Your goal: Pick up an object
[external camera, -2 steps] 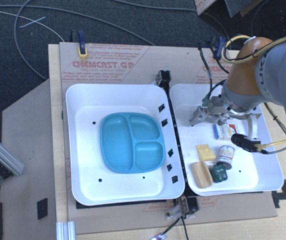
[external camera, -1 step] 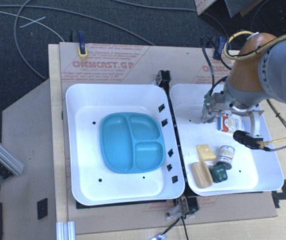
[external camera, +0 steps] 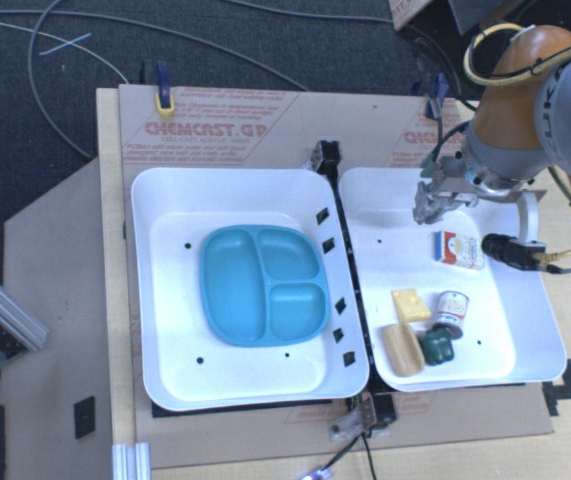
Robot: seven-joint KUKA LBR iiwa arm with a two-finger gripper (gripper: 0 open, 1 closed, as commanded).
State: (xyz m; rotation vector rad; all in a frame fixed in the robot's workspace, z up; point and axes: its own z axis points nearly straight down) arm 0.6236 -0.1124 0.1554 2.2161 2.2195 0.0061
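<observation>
Nearest the camera, at the near edge of the right bin (external camera: 535,363), lie a tan block (external camera: 401,349) and a dark green object (external camera: 437,346), touching or nearly so. Just beyond sit a yellow block (external camera: 411,304) and a small jar (external camera: 452,310). Tool (external camera: 431,206) hangs over the far left part of that bin, above bare floor; whether it is open or closed cannot be told. A red-and-white carton (external camera: 458,249) lies just to its near right. Left bin (external camera: 155,268) holds a blue divided plate (external camera: 264,284). Both bins rest on the counter (external camera: 215,113).
</observation>
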